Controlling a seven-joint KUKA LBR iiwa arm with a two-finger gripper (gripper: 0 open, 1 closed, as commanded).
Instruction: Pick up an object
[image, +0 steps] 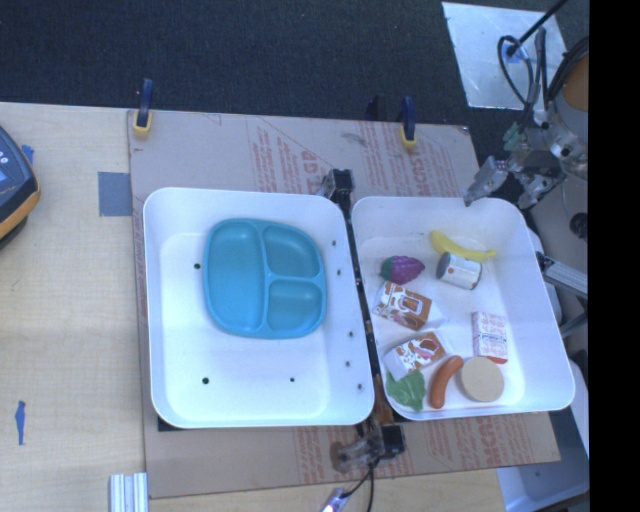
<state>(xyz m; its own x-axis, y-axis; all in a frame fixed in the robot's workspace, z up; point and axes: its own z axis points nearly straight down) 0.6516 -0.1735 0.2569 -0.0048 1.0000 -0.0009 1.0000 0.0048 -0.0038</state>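
The right bin (540, 300) holds several small items: a yellow banana (462, 246), a purple fruit (402, 268), a small can (459, 270), two printed cartons (403, 305) (417, 352), a red and white packet (489, 335), a sausage (444, 381), a tan round disc (481, 380) and a green leafy piece (406, 390). My gripper (508, 182) hangs above the bin's far right corner, well off the items. Its fingers stand apart and open, with nothing between them.
The left bin (170, 330) holds a blue divided plate (266, 277). Brown cardboard (280, 150) lies under both bins, clamped at the far edge. A dark device (12, 185) sits at the bench's left edge. Cables (530, 50) hang at the upper right.
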